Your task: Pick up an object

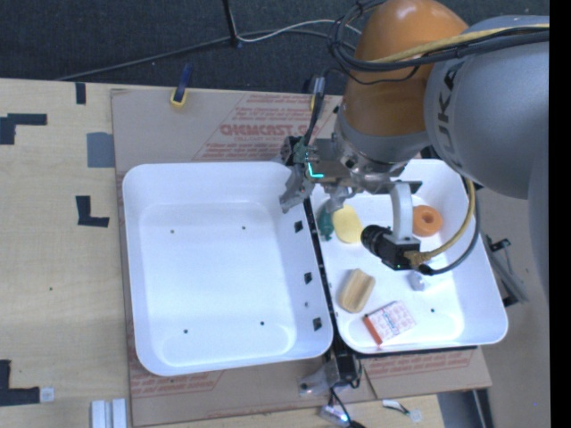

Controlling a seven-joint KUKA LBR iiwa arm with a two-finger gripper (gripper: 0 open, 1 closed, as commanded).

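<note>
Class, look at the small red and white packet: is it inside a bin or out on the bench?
Inside. The red and white packet lies flat on the right bin's floor, near its front edge.

- Lay under a dark grey carpet-like floor point(134, 16) across the top, crossed by a thin black cable point(227, 12) and a pale one.
- Stood on a light wooden bench point(45, 266), marked with dark tape pieces point(86, 210) along the left side.
- Was covered in the middle by a brown cardboard sheet point(241, 127) with red print, faded.
- Held a small yellow and blue clip point(181, 89) at the cardboard's upper left corner.
- Was lit evenly, with soft shadows only.
</note>
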